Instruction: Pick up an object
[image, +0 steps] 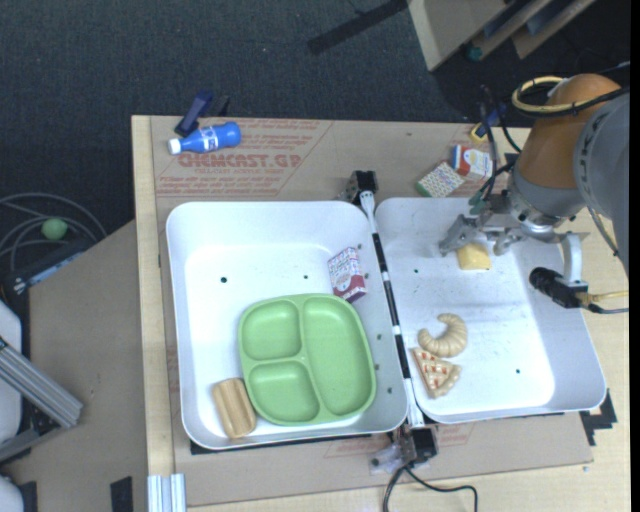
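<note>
My gripper (478, 240) hangs over the far part of the right bin (560, 385), with its two grey fingers spread apart. A small yellow block (474, 259) lies on the bin floor just below and between the fingertips, and they are not closed on it. Nearer the front of the same bin lie a croissant (447, 334) and a wedge-shaped pizza slice (437, 373). The left bin (190, 300) holds a green divided plate (303, 357), a tan bread piece (233, 407) at its front left and a red-and-white carton (346, 272) by the right wall.
On the bench behind the bins lie a blue-and-white bottle (205, 138) and two small patterned packets (440, 180), (468, 160). The bins' shared wall (388, 300) runs between them. The arm comes in from the right over the right bin's far corner.
</note>
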